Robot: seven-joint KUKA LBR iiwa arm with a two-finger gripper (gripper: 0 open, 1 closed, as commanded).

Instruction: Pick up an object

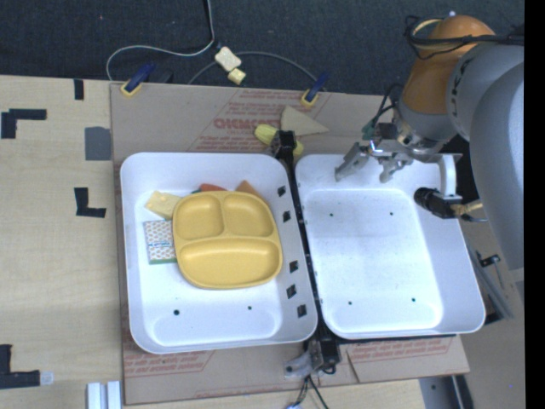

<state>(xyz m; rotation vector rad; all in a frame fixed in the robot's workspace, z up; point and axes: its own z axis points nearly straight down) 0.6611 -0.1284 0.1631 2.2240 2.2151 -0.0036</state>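
Observation:
A yellow divided plate (227, 238) lies in the left bin (170, 322), covering most of the other objects there. From under it show a pale yellow wedge (161, 203), a small patterned card or sponge (157, 241), and an orange-red piece (215, 188) at its far edge. My gripper (367, 166) hangs over the far edge of the right bin (383, 254), its two grey fingers (347, 165) spread apart with nothing between them. It is well to the right of the plate.
A black divider with clips (294, 228) runs between the bins. Yellow and tan scraps (289, 126) sit on the cardboard behind the bins. A cable with a white connector (226, 59) lies at the back. The arm's grey body (494, 109) fills the right side.

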